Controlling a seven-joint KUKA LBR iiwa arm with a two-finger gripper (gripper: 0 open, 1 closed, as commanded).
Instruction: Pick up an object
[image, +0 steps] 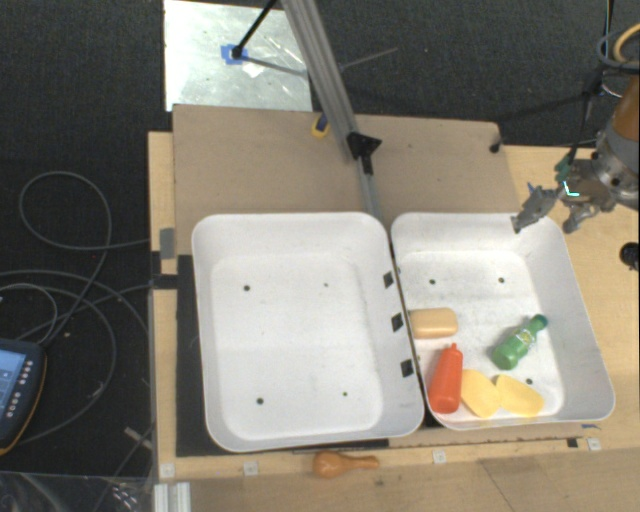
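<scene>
Two shallow white bins sit side by side on the desk (470, 165), and going from left: a dark handheld device (18, 390) lies beyond the desk's left edge among loose cables, then comes the left bin (215, 255), and just in front of it, on the desk's near edge, a small tan pear-shaped object (343, 462). The right bin (575, 300) holds its things toward the near side: a beige block (433, 322) by the dividing wall, a red bottle (446, 378) below it, two yellow pieces (500, 394) touching each other beside the bottle, and a green bottle (519, 342) tilted above them. The gripper (545, 213) hovers over the right bin's far right corner, well apart from those objects, its fingers spread with nothing between them
</scene>
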